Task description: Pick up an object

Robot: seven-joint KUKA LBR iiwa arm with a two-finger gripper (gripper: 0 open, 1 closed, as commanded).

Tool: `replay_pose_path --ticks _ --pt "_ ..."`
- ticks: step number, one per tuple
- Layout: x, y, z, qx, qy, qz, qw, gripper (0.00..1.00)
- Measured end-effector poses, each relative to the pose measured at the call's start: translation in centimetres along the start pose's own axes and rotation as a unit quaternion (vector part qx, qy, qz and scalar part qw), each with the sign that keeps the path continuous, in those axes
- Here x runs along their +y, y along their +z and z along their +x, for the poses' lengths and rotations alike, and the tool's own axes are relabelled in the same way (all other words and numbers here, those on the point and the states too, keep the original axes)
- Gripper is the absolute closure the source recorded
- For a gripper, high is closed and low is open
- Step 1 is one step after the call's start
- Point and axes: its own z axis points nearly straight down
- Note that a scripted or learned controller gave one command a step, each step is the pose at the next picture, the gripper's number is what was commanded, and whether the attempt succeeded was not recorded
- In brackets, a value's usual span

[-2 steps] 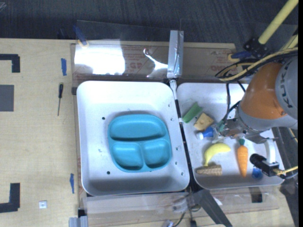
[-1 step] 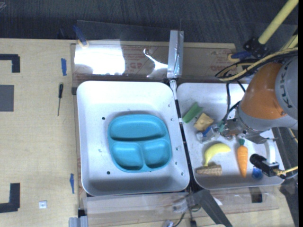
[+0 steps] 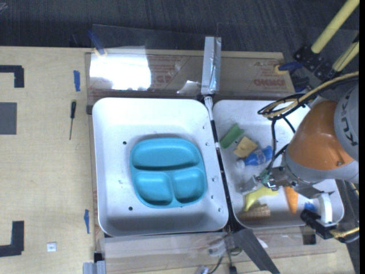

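Observation:
My gripper (image 3: 267, 181) hangs low in the right bin (image 3: 251, 112), under the orange band of the arm. Just below it lies a yellow banana-shaped toy (image 3: 255, 198), with a brown block (image 3: 259, 211) at the bin's front wall. A clear bottle with a blue cap (image 3: 255, 158) lies just up and left of the gripper. Farther back are a tan wedge (image 3: 246, 146) and a green piece (image 3: 231, 136). An orange carrot-like piece (image 3: 291, 199) shows to the gripper's right, partly covered by the arm.
The left bin (image 3: 108, 153) holds a blue divided plate (image 3: 167, 170). A metal divider (image 3: 210, 67) stands behind the seam between the bins. The arm covers the right bin's right side.

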Motion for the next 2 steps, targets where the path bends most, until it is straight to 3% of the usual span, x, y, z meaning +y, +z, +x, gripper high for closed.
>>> replay_pose_path --ticks 1,2 --pt "5.63 0.08 -1.52 0.000 0.026 0.000 0.9997 0.00" --pt "4.71 -0.85 -2.13 0.001 -0.004 0.004 1.0000 0.00"
